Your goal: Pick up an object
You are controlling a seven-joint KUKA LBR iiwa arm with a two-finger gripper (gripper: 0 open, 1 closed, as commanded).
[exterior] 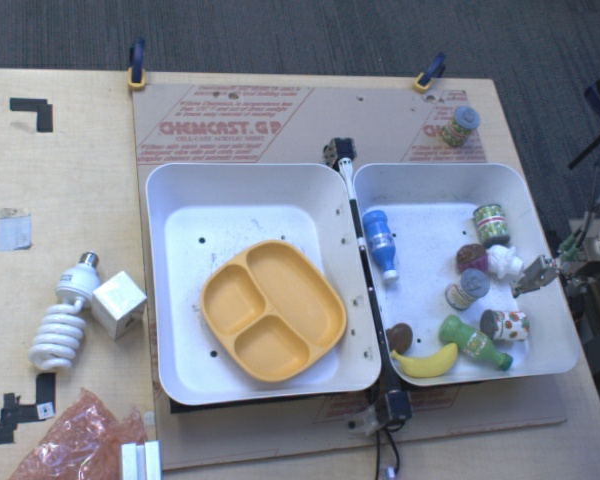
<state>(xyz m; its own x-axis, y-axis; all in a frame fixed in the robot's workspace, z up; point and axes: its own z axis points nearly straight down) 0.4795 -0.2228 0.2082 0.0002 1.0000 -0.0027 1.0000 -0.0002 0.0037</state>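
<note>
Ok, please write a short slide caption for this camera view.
Gripper at the right bin's edge, near small bottles and a banana; yellow divided plate in the left bin.

Yellow three-compartment plastic tray [271, 311] lay in left white bin [170, 268] — blue bottle [380, 243], yellow banana [427, 361] in right white bin [440, 190]; spiral bulb [62, 315] left, outside.

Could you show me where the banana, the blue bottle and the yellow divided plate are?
banana [427, 362]: camera view, middle of its curved body.
blue bottle [380, 240]: camera view, middle of its blue body.
yellow divided plate [248, 274]: camera view, ridge between its compartments.
</note>
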